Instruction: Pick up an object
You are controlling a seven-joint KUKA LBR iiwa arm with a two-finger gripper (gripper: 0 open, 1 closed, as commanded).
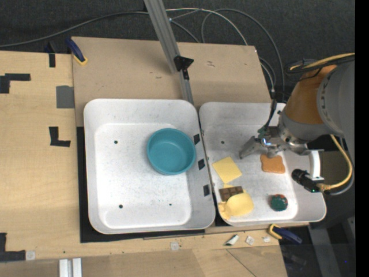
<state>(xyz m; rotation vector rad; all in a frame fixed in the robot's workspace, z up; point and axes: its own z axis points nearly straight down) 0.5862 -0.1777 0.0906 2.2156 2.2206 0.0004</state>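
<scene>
**Gripper low in right bin, fingers spread, nothing held**

While poised over the right shallow white bin (210,120), two-finger gripper (260,148) parted: one grey finger angled down-left toward bin centre, the other beside the flat orange wedge-shaped piece (273,164). Nothing between the fingers. Whether the nearer finger touches the orange piece: cannot tell.

Candidate objects, all in right bin:
- Orange piece just below the gripper, right of centre.
- Flat pale-yellow square slab (227,169) left of it, near the down-left fingertip but apart.
- Small dark brown block (230,193) below the slab, touching or overlapping the rounded yellow lump (238,204) at the bin's near edge.
- Small dark green round item with a red spot (278,202) at near right, apart from the rest.

Left shallow white bin (98,154): round teal plastic bowl (170,150) upright, toward its right side, close to the divide between bins.

Grey arm with orange band (305,105) entering from right, wrist above the right bin's far right corner. Bins touching side by side on the tan wooden bench (34,154).
</scene>
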